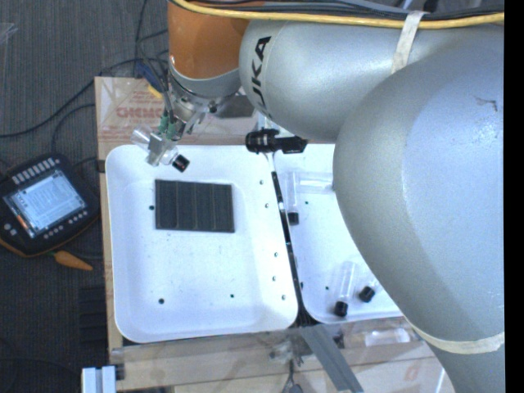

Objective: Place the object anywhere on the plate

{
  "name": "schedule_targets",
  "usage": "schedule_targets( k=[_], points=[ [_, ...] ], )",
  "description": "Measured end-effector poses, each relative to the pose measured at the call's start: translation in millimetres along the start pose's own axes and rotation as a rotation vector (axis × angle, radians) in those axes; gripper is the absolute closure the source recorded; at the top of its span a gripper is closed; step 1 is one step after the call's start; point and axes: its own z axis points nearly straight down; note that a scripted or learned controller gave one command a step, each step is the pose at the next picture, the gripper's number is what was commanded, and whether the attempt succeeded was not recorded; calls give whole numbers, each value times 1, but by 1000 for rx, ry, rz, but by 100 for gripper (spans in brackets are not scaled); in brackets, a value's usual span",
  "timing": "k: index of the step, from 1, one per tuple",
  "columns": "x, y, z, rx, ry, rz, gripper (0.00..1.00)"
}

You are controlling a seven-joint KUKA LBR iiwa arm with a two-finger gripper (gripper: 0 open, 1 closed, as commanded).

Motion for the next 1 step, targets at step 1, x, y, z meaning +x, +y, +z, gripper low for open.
schedule_targets(
  k=[1],
  points=[
    [0, 1, -9, -1, -2, -1, 100]
  ],
)
